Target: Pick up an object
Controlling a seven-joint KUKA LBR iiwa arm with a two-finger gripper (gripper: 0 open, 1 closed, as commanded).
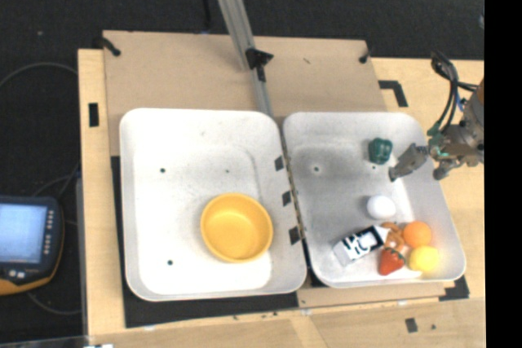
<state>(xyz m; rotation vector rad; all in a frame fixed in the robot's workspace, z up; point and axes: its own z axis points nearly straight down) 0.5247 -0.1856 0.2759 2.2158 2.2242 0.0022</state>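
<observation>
Yellow, orange and red play fruits [408,250] huddle in the near corner of the right bin [326,143], touching a black-and-white box [359,244]; all look light, hard and smooth, likely to slip unless gripped across the middle. A white ball [381,206] lies just beyond them, with a green piece [379,149] farther back. The pincer [424,161] hangs at the bin's right rim, prongs spread, holding nothing. The left bin [163,143] carries a yellow bowl [236,226]. Both bins sit on a tan surface [318,69] amid dark flooring.
</observation>
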